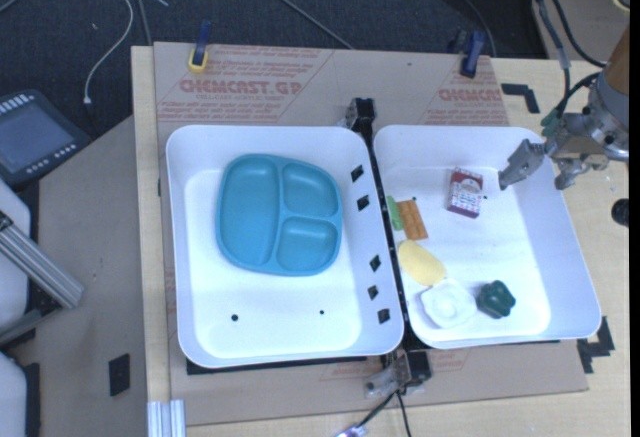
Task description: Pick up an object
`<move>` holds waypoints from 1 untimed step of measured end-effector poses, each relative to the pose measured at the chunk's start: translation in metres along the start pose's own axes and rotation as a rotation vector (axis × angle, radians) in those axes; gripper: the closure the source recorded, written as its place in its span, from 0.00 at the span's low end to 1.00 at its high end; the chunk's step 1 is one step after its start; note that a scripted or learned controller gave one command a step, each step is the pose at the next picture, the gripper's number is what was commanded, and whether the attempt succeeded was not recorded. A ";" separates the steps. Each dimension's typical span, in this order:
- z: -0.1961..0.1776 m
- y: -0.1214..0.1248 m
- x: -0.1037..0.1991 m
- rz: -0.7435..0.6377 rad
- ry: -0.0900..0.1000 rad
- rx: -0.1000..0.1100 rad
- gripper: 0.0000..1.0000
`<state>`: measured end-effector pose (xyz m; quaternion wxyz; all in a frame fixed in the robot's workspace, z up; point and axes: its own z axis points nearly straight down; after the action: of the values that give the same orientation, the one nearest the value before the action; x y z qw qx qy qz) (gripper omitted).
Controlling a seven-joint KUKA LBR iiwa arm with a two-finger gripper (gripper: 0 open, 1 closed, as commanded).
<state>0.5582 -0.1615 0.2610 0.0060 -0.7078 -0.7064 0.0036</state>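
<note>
- The gripper (pixel 545 165) is hanging over the far right edge of the right bin (pixel 560 225), its two grey fingers spread apart and grasping nothing.
- A small dark red packet (pixel 465 193) with a pale printed patch is lying flat in the far half of the right bin, nearest to the gripper but apart from it.
- A narrow orange and green piece (pixel 408 217) is lying against the left edge of the right bin, just beside the divider.
- A pale yellow rounded object (pixel 422 263) is sitting just nearer than the orange piece, along the same left edge.
- A white rounded object (pixel 446 304) is resting near the near edge of the right bin, touching or almost touching the yellow one; which, cannot be told.
- A dark green lump (pixel 495 299) is sitting just right of the white object, toward the near right corner.
- A blue compartment tray (pixel 279 214), with one large section and two smaller ones, is lying flat in the middle of the left bin (pixel 200 305).
- Both bins are resting side by side on a brown board (pixel 300 75) printed with red lettering.
</note>
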 end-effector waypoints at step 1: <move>-0.005 0.002 0.000 -0.003 -0.002 -0.009 0.00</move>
<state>0.5600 -0.1613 0.2658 0.0020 -0.7069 -0.7073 0.0011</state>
